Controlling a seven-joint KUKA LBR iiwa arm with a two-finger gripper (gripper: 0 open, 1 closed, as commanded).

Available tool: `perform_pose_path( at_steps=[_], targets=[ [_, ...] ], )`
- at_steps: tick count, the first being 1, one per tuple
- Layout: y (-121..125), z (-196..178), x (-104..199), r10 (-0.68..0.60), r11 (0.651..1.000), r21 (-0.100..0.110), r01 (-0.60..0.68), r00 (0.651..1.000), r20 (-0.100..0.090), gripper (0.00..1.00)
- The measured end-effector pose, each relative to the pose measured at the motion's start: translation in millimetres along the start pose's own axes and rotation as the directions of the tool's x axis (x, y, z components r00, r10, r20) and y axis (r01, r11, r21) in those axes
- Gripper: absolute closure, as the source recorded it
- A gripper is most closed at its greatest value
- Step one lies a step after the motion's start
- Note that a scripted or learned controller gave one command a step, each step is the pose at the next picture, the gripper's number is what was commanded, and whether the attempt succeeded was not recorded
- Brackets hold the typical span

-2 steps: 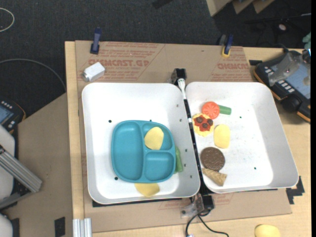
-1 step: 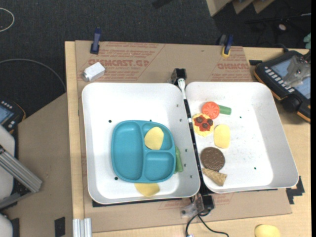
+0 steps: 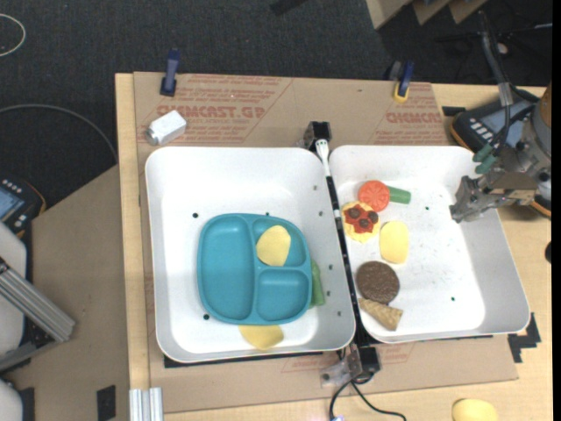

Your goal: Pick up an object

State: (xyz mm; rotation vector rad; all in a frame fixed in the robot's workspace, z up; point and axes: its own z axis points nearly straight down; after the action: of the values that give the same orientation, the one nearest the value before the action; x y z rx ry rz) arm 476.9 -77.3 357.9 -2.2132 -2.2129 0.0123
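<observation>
While the arm (image 3: 526, 160) reached in from the right edge of the frame, its hand (image 3: 465, 203) hung over the upper right part of the right bin (image 3: 491, 314), and whether that hand was open or closed could not be told from this angle; nothing showed between its tips.

The objects to pick lay left of the hand, in a loose column down the left half of the right bin. At the top sat a red tomato (image 3: 374, 194) with a green piece (image 3: 400, 196) touching its right side. Just below was a small pizza (image 3: 360, 218), yellow with red spots, and beside it, lower right, a yellow oval (image 3: 394, 241). Under those lay a brown patty (image 3: 377, 281), and at the bottom a tan wedge (image 3: 382, 313) close to the bin's lower rim.

The left bin (image 3: 175, 235) held a teal tray (image 3: 252, 268) with compartments. A yellow chip (image 3: 273, 246) rested in the tray's upper right compartment. Another yellow piece (image 3: 261, 334) lay in the bin just below the tray, and a green strip (image 3: 317, 284) stood along the tray's right edge.

Both bins sat side by side on the cardboard-covered surface (image 3: 263, 108). A small white block (image 3: 166, 127) lay on the cardboard at upper left, above the left bin.
</observation>
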Motion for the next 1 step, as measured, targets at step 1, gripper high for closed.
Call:
perform_pose_path(
  at_steps=[1],
  targets=[
    [8.1, -125.7, 10.4, -0.002, 1.000, -0.031, 0.002, 1.000, 0.005, 1.00]
  ],
)
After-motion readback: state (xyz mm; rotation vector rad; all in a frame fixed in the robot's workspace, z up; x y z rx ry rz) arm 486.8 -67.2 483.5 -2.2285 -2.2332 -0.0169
